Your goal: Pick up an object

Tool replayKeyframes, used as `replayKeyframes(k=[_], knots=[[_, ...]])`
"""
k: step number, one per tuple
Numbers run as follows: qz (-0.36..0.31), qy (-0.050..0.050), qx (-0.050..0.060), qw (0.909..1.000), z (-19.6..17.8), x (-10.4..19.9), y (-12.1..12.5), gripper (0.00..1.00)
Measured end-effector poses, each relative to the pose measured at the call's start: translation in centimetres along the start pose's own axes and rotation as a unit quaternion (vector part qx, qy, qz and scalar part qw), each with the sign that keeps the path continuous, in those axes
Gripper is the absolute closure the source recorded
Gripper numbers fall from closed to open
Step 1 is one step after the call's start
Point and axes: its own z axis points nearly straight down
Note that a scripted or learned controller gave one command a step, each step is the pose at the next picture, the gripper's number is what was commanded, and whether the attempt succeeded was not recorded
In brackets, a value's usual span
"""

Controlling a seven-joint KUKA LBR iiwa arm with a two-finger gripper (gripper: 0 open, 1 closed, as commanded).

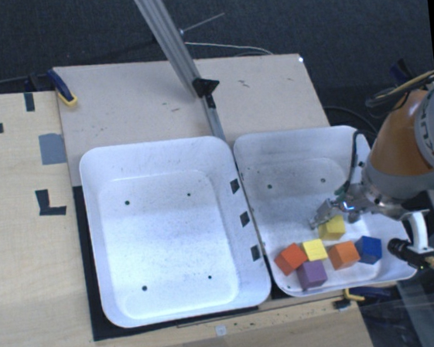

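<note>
Down at the near rim of the right bin [292, 146] sits a purple cube [312, 273], with an orange cube [292, 257] and a yellow cube [315, 249] just behind it, a second orange cube [343, 254] and a blue cube [370, 248] alongside to the right. One more yellow block [332, 228] lies right at the jaws [327, 215], which hang low over the bin's right half; whether they are parted or gripping anything, I cannot tell. Over to the left bin [153, 157]: bare white floor, a few dark dots. Both bins rest on a pale wooden desk [12, 153] with dark tape marks, and a metal rail [170, 38] slants across the far side.
</note>
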Motion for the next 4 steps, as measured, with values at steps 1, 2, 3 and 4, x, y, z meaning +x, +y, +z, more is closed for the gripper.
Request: replayKeyframes(k=[1, 2, 3, 4], knots=[[-0.001, 0.001, 0.000, 1.0000, -0.9, 0.1, 0.0, 1.00], [-0.005, 0.002, -0.003, 1.0000, -7.0, 9.3, 1.9, 1.00], [-0.005, 0.002, -0.002, 1.0000, -10.1, 17.8, 2.1, 1.00], [-0.002, 0.000, -0.003, 1.0000, -14.2, 19.8, 2.2, 1.00]])
